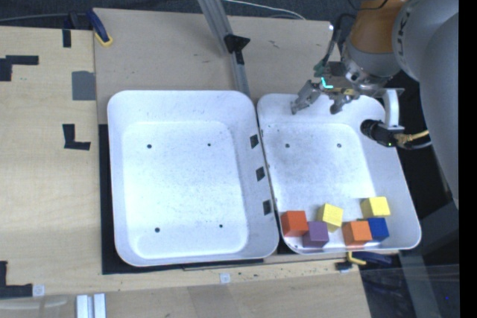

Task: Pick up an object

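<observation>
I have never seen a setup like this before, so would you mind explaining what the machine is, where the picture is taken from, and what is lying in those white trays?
This is a single camera fixed above a bench, looking down at a slant. The grey machine with the orange band entering from the right is a robot arm. At its tip is a two-finger gripper, its version of a hand. Here the fingers are spread apart with nothing between them, so it holds nothing.

On the bench sit two shallow white bins side by side. The left bin is next to the right bin. Along the near edge of the right bin lie small coloured blocks: an orange block, a purple block, a yellow block, a second orange block, a blue block and a second yellow block. The gripper hovers over that bin's far edge, well away from them.
</observation>
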`<state>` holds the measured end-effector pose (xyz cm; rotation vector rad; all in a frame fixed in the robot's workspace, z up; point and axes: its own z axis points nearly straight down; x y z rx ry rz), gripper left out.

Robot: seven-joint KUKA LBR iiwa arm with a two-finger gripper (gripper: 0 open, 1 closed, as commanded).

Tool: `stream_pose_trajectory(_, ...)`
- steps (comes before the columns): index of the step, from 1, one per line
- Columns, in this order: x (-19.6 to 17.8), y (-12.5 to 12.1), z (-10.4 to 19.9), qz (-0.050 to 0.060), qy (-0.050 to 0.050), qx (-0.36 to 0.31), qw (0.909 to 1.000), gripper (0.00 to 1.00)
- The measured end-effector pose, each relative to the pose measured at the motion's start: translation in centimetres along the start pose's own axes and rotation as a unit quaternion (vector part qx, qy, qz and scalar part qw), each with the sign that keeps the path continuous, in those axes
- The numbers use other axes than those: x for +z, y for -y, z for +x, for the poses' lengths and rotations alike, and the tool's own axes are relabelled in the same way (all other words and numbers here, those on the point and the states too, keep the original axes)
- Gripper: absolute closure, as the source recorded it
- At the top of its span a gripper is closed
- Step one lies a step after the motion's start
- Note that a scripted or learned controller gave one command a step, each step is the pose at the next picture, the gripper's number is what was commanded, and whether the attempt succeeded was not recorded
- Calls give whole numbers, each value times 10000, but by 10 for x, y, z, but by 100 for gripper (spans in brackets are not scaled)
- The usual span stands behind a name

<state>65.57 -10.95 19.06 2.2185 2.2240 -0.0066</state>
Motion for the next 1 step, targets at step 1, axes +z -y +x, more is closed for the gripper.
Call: stream_pose_trajectory(1,0,0,0,1,1,-2,10000,0)
